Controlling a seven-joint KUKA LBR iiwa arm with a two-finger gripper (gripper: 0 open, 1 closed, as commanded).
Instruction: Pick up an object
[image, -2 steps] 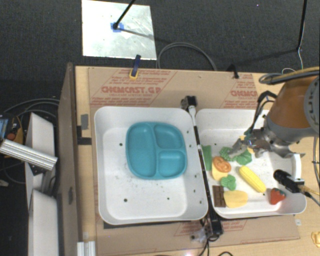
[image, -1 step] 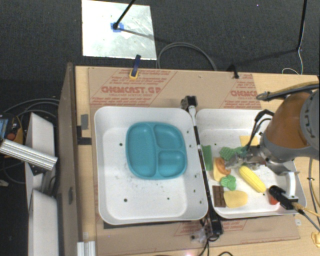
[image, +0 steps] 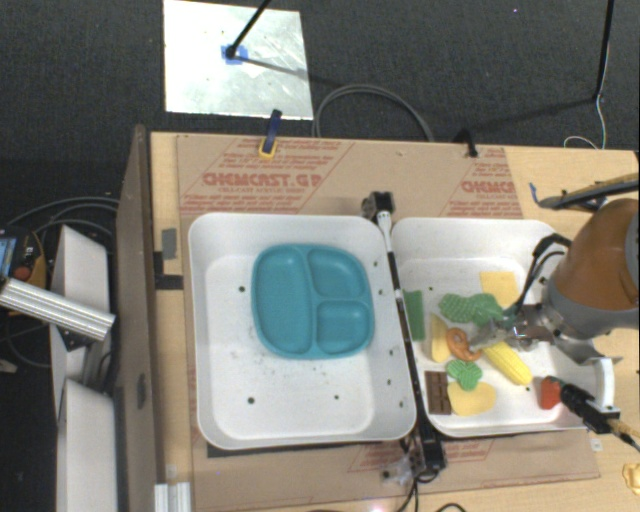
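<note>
Dark carpet surrounds a brown counter (image: 330, 165) printed with red lettering, and two shallow white bins sit side by side on it. Beyond the far edge lies a shiny silver sheet (image: 238, 62), and at the far left of the scene stands some metal hardware with cables.

The left bin (image: 225, 405) holds a teal divided plate (image: 312, 301), lying flat at about its middle. The right bin (image: 440, 245) holds a cluster of toy foods toward its near half. A green stick-shaped piece (image: 413, 313) lies close to the divider between the bins, and a brown block (image: 437, 391) sits at the near left corner of that bin. Near it are a pale yellow piece (image: 474, 400) and a small green leafy piece (image: 464, 373). An orange-brown ring-shaped piece (image: 461, 344) rests beside a yellow slab (image: 439, 340). A yellow corn cob (image: 509, 364) lies on a slant to their right, and a red piece (image: 549, 393) sits at the near right. Farther back is a pale yellow wedge (image: 498, 285).

The arm (image: 600, 280) reaches in from the right, and its end effector (image: 505, 320) is low over a green bumpy toy (image: 468, 307), at that toy's right end. Whether the end effector is released or clenched cannot be told, nor whether it touches the toy.
</note>
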